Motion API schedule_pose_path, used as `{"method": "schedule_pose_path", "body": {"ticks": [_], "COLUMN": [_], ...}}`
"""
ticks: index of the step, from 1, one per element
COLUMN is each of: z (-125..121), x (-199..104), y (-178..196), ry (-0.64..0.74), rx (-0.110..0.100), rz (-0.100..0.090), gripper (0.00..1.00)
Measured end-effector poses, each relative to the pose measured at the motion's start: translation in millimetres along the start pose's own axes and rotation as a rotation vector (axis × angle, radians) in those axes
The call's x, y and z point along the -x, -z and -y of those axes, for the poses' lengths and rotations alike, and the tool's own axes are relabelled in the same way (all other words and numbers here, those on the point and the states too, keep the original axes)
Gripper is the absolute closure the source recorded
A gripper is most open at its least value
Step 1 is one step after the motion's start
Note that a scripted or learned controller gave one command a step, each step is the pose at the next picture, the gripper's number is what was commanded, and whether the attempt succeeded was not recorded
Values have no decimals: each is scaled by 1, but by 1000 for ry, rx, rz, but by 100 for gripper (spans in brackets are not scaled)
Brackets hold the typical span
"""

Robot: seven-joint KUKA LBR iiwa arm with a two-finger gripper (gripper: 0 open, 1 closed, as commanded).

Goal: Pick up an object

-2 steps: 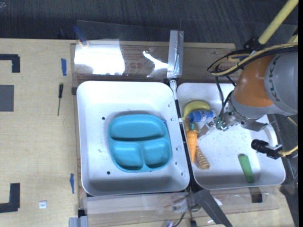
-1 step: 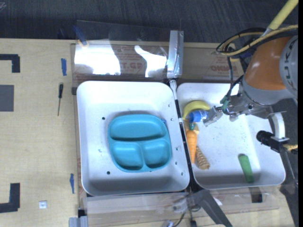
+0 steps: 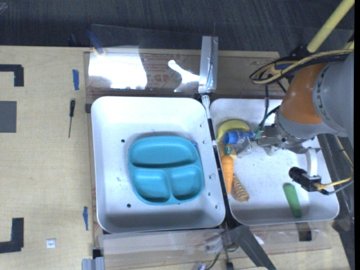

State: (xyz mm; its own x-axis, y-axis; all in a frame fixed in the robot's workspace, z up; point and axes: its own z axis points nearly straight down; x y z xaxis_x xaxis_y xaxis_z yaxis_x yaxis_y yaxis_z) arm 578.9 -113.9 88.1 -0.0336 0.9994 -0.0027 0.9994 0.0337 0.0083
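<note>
In the right bin [image 3: 270,204] several small objects lie along the left wall. A yellow curved piece [image 3: 232,127] sits at the top with a blue item [image 3: 234,137] against it. Below them lie an orange carrot [image 3: 227,170] and a tan ridged cone [image 3: 241,190]. A green cucumber-like piece [image 3: 292,199] lies near the bin's front right corner. My gripper [image 3: 246,143] reaches in from the right and sits low, right beside the blue item and the yellow piece, just above the carrot's top end. Nothing is visibly lifted.
The left bin [image 3: 107,151] holds a blue divided plate [image 3: 166,169]. A ridge [image 3: 212,151] separates the two bins. A black cable fitting [image 3: 302,179] hangs over the right bin's right side. A clear panel [image 3: 146,72] stands behind the bins.
</note>
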Motion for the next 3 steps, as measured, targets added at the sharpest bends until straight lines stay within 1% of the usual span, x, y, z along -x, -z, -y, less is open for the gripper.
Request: {"method": "schedule_pose_path", "body": {"ticks": [1,2,3], "z": [-44,-64,-77], "x": [-7,-10,-5], "y": [-3,-7,-6], "ry": [-35,-102,-215], "rx": [-25,-90,-54], "rz": [-3,-2,5], "gripper": [0,0,0]}}
